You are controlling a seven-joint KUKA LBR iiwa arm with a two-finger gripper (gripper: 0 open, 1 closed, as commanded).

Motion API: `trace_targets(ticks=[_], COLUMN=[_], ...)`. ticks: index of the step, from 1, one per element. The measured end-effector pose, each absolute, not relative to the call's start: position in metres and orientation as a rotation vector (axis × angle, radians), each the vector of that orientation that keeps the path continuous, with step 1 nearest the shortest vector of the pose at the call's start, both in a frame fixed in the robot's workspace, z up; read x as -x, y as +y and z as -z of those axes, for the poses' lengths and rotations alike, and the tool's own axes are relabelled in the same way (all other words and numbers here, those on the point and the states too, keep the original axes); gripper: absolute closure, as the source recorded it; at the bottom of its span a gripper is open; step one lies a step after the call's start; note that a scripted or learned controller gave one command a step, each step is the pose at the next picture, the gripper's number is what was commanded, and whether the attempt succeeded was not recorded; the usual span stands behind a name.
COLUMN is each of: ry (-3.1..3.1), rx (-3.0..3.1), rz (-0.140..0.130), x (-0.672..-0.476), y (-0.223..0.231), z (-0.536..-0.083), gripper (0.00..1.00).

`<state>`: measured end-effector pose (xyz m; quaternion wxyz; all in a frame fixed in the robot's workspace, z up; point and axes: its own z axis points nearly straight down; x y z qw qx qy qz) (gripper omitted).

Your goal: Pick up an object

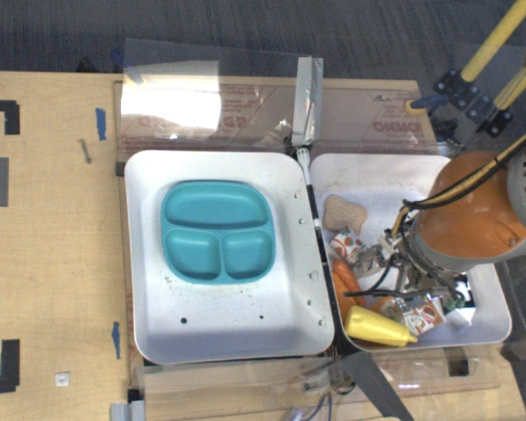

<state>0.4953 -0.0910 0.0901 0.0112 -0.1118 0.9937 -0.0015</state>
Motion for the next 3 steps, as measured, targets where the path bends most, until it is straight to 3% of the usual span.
trace_targets(ticks=[1, 2, 3], ry=[3.131, 3.129, 3.125], rx=[-0.064, 0.039, 0.134], rz=[0.002, 0.002, 0.002], x=[-0.516, -0.596, -0.547], y=[-0.094, -0.100, -0.106], z=[-0.089, -0.135, -0.089], gripper=[0.00, 0.00, 0.00])
